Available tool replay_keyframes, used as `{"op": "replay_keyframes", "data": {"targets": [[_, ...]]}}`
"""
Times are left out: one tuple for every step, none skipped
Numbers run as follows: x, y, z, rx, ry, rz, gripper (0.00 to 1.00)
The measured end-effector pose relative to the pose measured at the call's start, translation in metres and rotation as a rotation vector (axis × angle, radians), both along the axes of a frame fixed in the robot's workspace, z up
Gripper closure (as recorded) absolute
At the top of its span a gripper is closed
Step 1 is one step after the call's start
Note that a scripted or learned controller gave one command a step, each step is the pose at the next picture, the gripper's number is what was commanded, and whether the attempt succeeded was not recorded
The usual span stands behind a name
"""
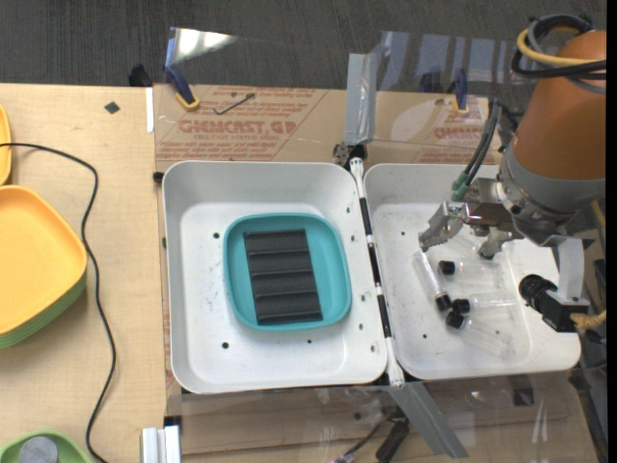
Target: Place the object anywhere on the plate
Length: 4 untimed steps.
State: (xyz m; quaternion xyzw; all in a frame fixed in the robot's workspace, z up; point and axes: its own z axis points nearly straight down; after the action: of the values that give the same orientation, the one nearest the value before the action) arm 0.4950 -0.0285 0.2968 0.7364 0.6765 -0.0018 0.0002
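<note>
A teal plate (335, 276) sits in the middle of the left bin (193, 258). A black ribbed rectangular block (282, 276) lies flat on the plate. My gripper (461, 242) hangs over the upper middle of the right bin (405, 345), well to the right of the plate. Its two fingers stand apart, open, with nothing between them. Just below the fingers lie clear plastic tubes (429, 276) with small black caps (447, 267), and two more black caps (453, 310) rest a little lower.
Yellow plates (34, 258) are stacked on the wooden bench at far left, with a black cable (96, 287) running past them. A cardboard sheet (251, 119) lies behind the bins. A ridge where the bins meet (371, 268) separates them.
</note>
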Motion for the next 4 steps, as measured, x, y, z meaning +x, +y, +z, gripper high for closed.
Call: {"op": "replay_keyframes", "data": {"targets": [[0.043, -0.063, 0.072, 0.000, 0.000, -0.003, 0.00], [0.057, -0.111, 0.144, 0.000, 0.000, -0.027, 0.00], [0.077, -0.184, 0.143, 0.000, 0.001, -0.164, 0.00], [0.140, -0.185, 0.143, 0.000, 0.002, -0.270, 0.00]]}}
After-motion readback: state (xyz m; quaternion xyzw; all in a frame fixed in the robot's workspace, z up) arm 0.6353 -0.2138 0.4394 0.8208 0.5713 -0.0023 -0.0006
